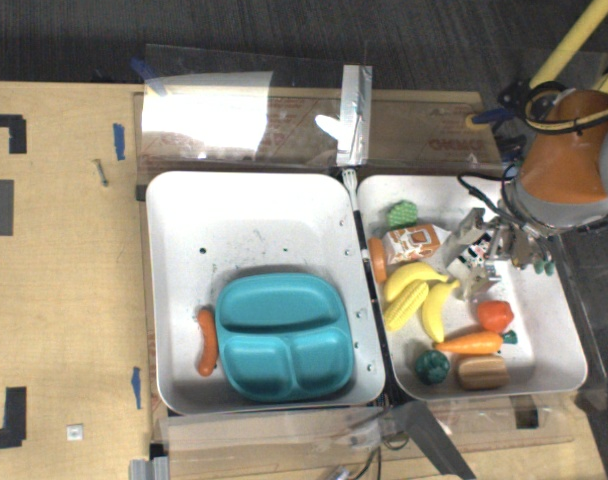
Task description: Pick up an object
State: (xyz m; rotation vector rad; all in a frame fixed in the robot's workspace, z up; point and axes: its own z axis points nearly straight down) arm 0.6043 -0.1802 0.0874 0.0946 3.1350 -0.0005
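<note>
Orange carton (412, 241) — label print unreadable.

A wooden bench (54, 268) fills the left and lower part of the frame. On it, two white bins sit side by side, touching along their inner edges: the left bin (174, 208) at centre frame, the right bin (564, 358) at right of centre. Black tape marks (9, 133) lie on the bench at the far left, with short blue tape strips (118, 140) near the left bin. A clear plastic sheet (209, 118) lies just above the bins.
</note>
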